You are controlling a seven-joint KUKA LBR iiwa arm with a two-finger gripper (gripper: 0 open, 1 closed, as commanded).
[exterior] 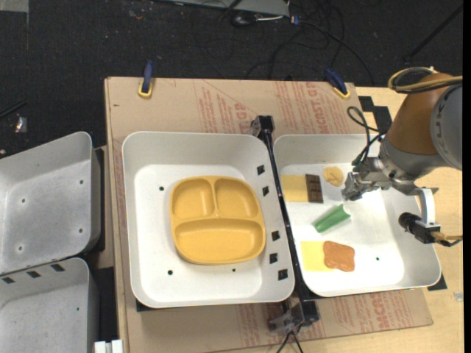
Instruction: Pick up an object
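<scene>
Objects for picking lie in the right bin [383, 278], all apart from the gripper [354, 186], which hangs near that bin's far edge, just above and right of the green cylinder [331, 218]; nothing is seen between its jaws, and their state cannot be told. The left bin [140, 197] bears a yellow divided plate [218, 220] at its centre. Right bin contents: yellow card [294, 187] at the far left corner, brown bar [314, 188] touching it, orange piece [339, 255] overlapping a yellow square [312, 256] toward the near edge, small tan piece [334, 175] beside the gripper.

Plate [218, 220] showing yellow; bins [140, 197] white; block [331, 218] green; bar [313, 188] brown; arm [419, 127] showing orange band.
</scene>
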